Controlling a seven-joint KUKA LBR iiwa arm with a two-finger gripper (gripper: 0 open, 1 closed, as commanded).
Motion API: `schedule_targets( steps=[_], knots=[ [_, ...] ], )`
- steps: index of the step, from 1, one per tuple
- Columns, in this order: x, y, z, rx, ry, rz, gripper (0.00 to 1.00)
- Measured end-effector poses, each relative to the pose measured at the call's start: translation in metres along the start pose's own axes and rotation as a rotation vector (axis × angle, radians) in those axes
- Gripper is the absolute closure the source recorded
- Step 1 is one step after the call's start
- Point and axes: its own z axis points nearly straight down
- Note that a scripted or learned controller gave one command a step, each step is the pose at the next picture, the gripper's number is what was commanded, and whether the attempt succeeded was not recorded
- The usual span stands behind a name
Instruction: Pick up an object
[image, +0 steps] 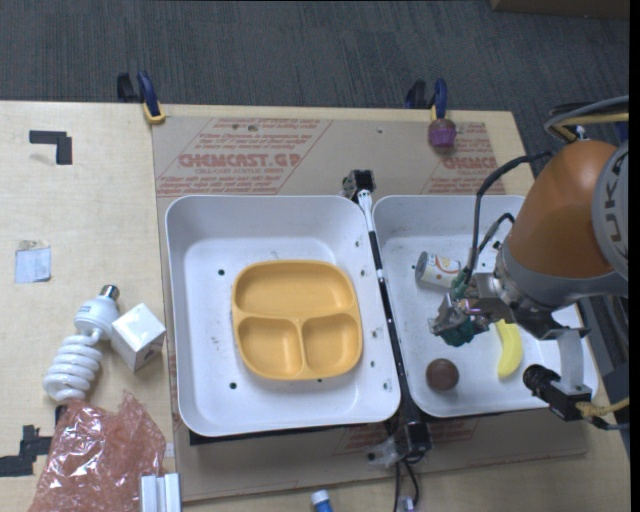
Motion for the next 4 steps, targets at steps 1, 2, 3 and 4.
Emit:
schedule_targets(
  steps=[1,2,3,4],
  knots=[
    [-0.001,0.001,-0.005,-0.003,0.000,-0.001,1.00],
    [0.002,0.000,-0.001,-0.001,0.000,-0.002,1.00],
    [-0.005,0.000,-0.003,0.000,0.000,0.000,1.00],
    [0.010,0.002,-0.005,0.000,0.000,-0.004,1.00]
  ],
)
